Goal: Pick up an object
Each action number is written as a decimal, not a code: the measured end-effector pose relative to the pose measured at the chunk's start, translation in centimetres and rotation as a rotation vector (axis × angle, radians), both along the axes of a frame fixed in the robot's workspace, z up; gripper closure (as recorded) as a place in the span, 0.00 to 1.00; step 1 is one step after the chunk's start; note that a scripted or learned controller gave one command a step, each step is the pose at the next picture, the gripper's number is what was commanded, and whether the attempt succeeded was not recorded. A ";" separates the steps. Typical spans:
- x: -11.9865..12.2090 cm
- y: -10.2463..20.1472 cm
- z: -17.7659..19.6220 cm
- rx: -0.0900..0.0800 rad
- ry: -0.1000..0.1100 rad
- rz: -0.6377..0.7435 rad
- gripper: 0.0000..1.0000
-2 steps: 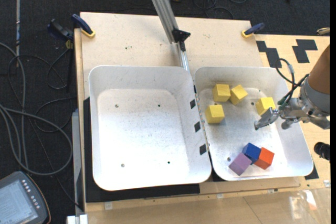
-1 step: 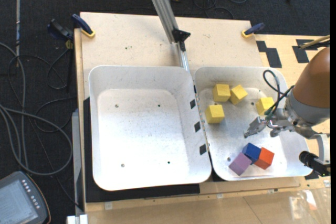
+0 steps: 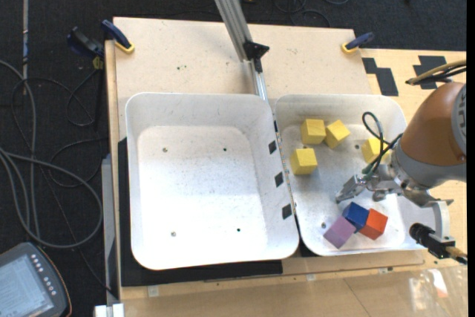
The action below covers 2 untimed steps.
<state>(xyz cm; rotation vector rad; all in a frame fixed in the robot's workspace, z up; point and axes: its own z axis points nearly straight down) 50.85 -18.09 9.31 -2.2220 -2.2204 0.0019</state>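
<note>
Bench is lying tan and speckled under everything, with a slanted metal pole running down from 12 o'clock to the seam between the bins. Left bin is sitting at 9 o'clock of the right bin, the two touching along their inner walls, black tabs showing on the seam. Arm is reaching in from 3 o'clock, grey with the orange band bulging over the right bin's far rim, a green-black cable looping off it toward 11 o'clock. Gripper is hanging low over the right bin floor, metal fingers pointing toward 8 o'clock; too small and cluttered to make out, so cannot tell whether they are apart or together, and nothing is showing between them. Blocks, all in the right bin: three yellow ones are clustering at the bin's 11 o'clock, one touching a second at its 3 o'clock, the third sitting just at 6 o'clock of the first. A fourth yellow block is lying partly behind the cable near the arm. Purple block, blue block and red block are bunching together, touching, just at 6 o'clock of the gripper.
</note>
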 end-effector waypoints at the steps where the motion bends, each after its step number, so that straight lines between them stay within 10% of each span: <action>1: 0.1 0.0 1.3 0.000 -0.004 0.001 1.00; 2: -0.1 -1.1 6.7 -0.003 -0.008 -0.001 1.00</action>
